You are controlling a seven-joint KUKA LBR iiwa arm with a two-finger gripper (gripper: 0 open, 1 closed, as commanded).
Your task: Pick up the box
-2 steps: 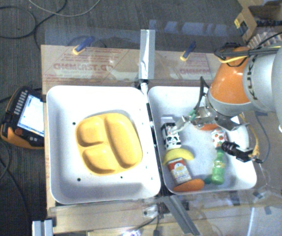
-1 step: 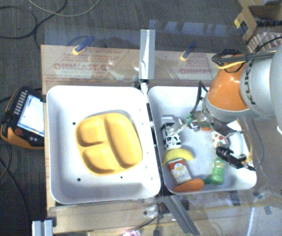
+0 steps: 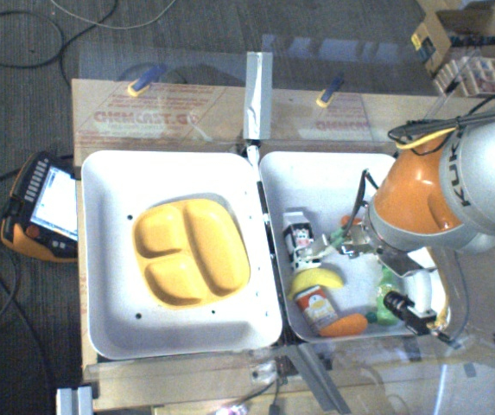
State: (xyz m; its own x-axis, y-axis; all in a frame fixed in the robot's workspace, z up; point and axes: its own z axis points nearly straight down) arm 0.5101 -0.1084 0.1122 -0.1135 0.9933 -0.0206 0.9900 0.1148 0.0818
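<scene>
Grey carpet below, plywood bench (image 3: pixel 187 115) above it, carrying two shallow white bins. Locate the two-finger gripper (image 3: pixel 344 242) low inside the right-hand white bin (image 3: pixel 333 167), under the orange wrist band (image 3: pixel 411 201). Treat grip state as undetermined: cannot tell from this view whether released or clenched, and nothing seen held. Find the small white box with dark and red print (image 3: pixel 299 234) just beside the gripper, on its side facing the left-hand white bin (image 3: pixel 100 232); contact not confirmed. Note clutter close by on the near side: round yellow fruit (image 3: pixel 318 277), red-labelled container (image 3: pixel 316 306), orange carrot (image 3: pixel 344 325). Judge the box as light, stiff-walled, probably thin card: crushable under hard squeeze, somewhat slick on printed faces. Grasp across the two long opposing faces, near the middle, with moderate force. Avoid corners. Keep clear of the fruit during descent.
</scene>
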